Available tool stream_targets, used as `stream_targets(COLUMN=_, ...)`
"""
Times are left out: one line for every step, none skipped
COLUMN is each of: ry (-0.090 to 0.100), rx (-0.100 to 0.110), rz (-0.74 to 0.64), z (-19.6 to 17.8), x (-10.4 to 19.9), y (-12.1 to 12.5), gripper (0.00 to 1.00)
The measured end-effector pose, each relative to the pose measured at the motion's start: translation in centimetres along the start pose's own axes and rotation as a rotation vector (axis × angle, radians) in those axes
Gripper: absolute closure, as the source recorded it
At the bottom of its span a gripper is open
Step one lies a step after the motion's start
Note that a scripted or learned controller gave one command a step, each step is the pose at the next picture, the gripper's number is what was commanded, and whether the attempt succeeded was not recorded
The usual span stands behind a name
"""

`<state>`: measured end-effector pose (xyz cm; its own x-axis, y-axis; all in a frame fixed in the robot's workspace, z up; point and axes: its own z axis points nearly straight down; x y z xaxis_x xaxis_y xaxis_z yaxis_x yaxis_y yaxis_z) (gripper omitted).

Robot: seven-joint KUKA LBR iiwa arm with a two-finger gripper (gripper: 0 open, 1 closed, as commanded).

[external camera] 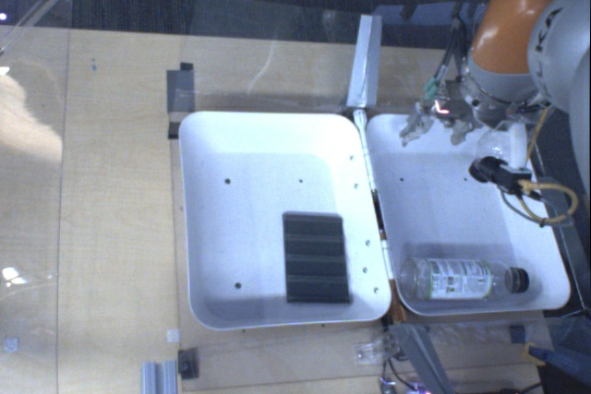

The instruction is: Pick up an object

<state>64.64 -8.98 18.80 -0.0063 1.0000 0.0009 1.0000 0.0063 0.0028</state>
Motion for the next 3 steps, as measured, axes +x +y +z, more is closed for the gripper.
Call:
stream_targets(ry=-0.001, rx=-0.007, rz=-0.076, z=10.0, x=-0.6, y=-1.3, gripper=0.0)
stream_targets(ry=-0.002, rx=-0.005, rz=-0.187, z=5.1, x=-6.1, y=-0.3, gripper=0.0)
stream_targets(ry=-0.001, rx=-0.002, rz=-0.413, z=5.8, x=-11.3, y=-9.2, gripper=0.0)
